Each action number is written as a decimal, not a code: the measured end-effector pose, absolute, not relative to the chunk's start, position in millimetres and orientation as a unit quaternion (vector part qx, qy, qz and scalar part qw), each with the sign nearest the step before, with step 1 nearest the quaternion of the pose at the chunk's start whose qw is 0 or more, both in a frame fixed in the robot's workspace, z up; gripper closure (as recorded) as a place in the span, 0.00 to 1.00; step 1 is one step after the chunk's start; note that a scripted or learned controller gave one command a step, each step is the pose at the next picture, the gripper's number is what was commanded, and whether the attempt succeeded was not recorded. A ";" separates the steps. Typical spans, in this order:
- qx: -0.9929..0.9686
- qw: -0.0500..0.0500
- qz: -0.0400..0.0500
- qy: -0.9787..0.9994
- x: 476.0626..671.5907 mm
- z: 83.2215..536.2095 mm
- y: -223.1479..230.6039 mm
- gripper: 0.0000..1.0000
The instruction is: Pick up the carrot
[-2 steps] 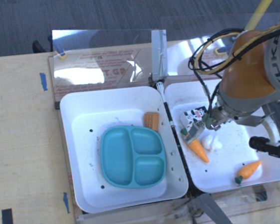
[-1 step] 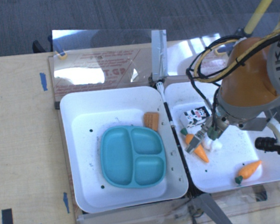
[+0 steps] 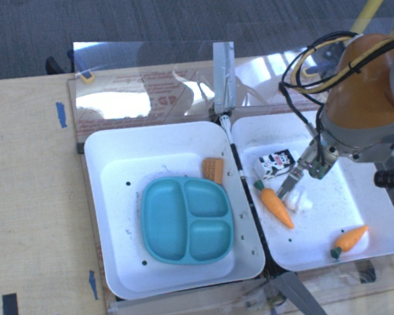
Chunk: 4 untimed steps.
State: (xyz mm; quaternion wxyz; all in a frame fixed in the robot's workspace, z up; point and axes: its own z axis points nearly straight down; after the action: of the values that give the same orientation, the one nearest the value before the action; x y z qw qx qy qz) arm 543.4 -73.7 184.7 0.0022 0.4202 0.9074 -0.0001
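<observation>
Lower right: small orange plastic carrot [image 3: 350, 239] near right white bin's [image 3: 386, 237] front rim, second longer orange carrot [image 3: 276, 208] mid-bin, left side. Gripper [image 3: 290, 183] hangs just above its top end, angled for pickup; can't tell fingers' state. Further left, teal divided plate [image 3: 187, 218] in left bin [image 3: 110, 198].

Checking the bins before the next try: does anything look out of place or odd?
Nothing looks spilled or damaged. One oddity: two carrots lie in the right bin, one just under the end effector, another near the front corner.
</observation>
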 end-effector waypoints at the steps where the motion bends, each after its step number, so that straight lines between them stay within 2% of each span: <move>1: 0.391 0.001 -0.001 0.920 545.9 95.7 -120.7 0.00; 2: 0.346 0.004 0.001 0.938 488.7 88.3 -99.8 0.00; 3: 0.540 0.005 0.000 0.842 481.4 87.2 -177.3 0.00; 4: 0.540 0.009 0.002 0.842 483.4 99.0 -177.5 1.00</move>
State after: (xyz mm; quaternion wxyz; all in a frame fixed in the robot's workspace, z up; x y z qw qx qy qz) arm 483.4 -177.5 99.0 0.0087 0.5401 0.8416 0.0016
